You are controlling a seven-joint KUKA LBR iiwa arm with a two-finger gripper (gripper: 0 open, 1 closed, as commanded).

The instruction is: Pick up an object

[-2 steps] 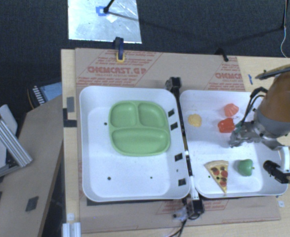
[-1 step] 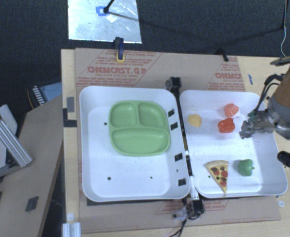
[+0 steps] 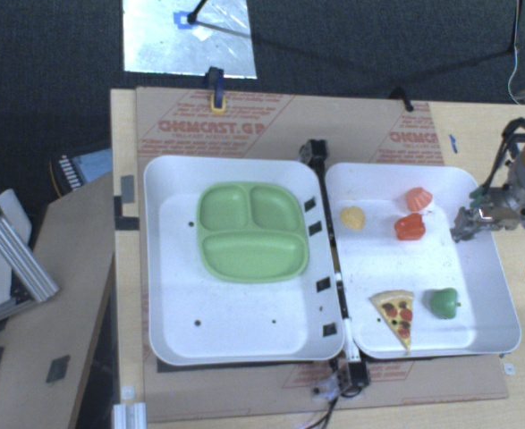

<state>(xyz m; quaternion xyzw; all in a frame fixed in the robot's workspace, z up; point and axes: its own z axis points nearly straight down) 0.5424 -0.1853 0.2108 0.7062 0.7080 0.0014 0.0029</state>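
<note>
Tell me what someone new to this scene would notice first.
Probably the green divided plate, lying alone in the middle of the left bin. Next come the toys scattered in the right bin: a pizza slice and green pepper near the front, two red pieces and a small yellow one farther back. The gripper hangs at that bin's right edge.

— What lies under the bench?
— Dark carpet floor (image 3: 378,25), with a shiny metal sheet (image 3: 189,23) on it at the top.
— And the bench itself?
— A pale wooden top (image 3: 123,150) covered by a printed cardboard sheet (image 3: 271,123). At left, an aluminium rail (image 3: 12,248) runs slantwise.
</note>
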